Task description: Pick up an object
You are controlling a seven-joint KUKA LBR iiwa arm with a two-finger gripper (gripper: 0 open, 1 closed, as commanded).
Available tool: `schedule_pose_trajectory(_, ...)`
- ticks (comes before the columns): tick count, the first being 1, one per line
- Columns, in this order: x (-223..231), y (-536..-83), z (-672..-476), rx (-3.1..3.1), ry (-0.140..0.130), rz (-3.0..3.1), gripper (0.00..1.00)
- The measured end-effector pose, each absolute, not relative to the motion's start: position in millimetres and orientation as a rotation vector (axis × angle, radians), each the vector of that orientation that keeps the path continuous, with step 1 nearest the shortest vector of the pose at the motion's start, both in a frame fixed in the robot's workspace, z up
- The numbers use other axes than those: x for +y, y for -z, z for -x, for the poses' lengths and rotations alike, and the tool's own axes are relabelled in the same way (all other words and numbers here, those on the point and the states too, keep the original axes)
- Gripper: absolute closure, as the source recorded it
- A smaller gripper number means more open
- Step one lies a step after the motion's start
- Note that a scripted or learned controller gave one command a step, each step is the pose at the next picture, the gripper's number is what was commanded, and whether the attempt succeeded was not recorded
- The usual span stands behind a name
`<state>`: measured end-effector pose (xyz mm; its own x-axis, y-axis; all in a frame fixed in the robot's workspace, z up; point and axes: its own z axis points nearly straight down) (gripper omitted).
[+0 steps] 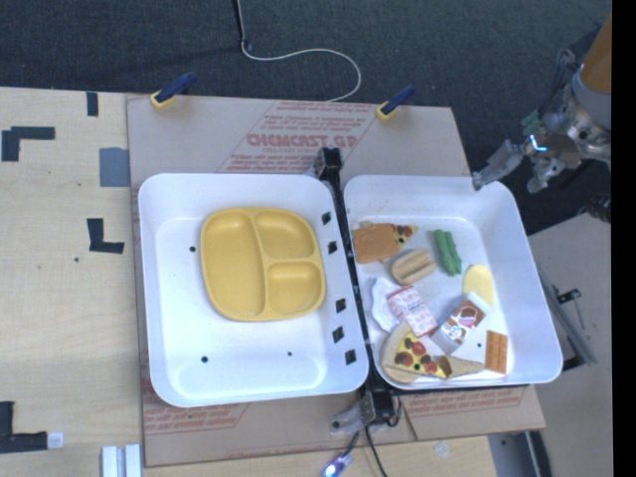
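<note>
The right bin (517,229) holds several toy foods: a brown bun with a pizza piece (377,241), a hot dog (411,265), a green pickle (447,250), a yellow piece (479,284), a white and red packet (408,309), a small brown packet (463,319), a pizza slice (415,357) and an orange cracker (496,351). My gripper (518,172) hangs past the bin's far right corner, off its rim. Its two fingers stand apart, open, with nothing between them. The grey wrist and the orange band rise to the upper right.
The left bin (169,296) holds a yellow divided plate (263,263). Black clips join the two bins along the middle seam (341,266). The bins sit on a cardboard sheet (288,132) with blue and yellow clamps (396,99) at its far edge. A white cable (298,56) lies behind.
</note>
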<state>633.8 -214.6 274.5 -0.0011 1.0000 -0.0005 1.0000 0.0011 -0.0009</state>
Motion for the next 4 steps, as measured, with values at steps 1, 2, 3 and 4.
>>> schedule_pose_trajectory(1,-214.2,-284.8,-634.2,-2.224,-0.002,2.219,1.0)
schedule_pose_trajectory(2,-120.9,-381.0,-638.4,-2.236,0.009,2.214,1.0)
schedule_pose_trajectory(3,-90.1,-298.5,-560.0,-2.214,-0.011,2.212,1.0)
schedule_pose_trajectory(4,-22.7,-399.9,-566.7,-2.236,0.013,2.215,1.0)
